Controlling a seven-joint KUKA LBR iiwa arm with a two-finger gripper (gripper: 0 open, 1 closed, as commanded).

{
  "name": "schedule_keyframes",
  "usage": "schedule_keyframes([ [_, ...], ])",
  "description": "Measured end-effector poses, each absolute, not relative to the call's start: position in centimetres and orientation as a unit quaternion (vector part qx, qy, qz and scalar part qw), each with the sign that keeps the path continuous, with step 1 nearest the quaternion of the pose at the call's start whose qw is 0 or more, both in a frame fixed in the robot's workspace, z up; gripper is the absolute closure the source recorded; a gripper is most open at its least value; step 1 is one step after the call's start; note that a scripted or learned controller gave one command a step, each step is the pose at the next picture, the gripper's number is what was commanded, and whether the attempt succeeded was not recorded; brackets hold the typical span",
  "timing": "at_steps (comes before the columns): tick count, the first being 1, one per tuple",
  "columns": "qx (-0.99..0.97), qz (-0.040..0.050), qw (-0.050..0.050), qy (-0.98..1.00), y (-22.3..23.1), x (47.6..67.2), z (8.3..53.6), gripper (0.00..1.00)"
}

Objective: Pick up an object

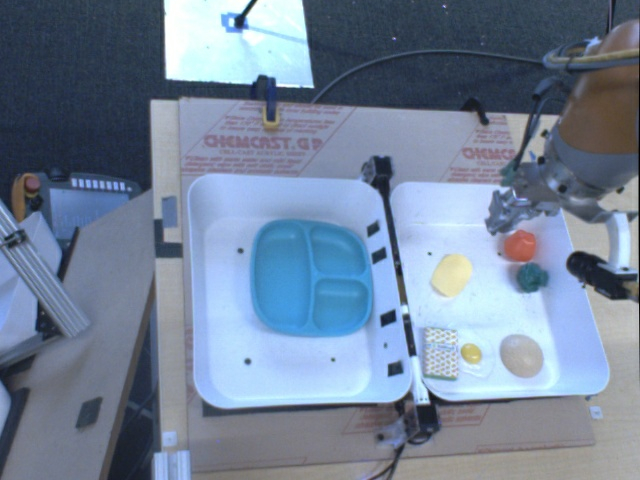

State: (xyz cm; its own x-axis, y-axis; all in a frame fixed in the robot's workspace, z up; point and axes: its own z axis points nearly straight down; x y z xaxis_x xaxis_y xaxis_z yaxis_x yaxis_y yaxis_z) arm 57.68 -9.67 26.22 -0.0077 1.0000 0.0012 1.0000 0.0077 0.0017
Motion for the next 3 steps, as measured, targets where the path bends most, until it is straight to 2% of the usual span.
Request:
schedule_keyframes([
  [1, 0.704, 0.0004, -0.001, 0.710, -4.9, 56.0, 24.3, 1.00],
  [3, 0.704, 0.0005, -0.001, 0.711, 6.2, 52.2, 24.4, 1.00],
])
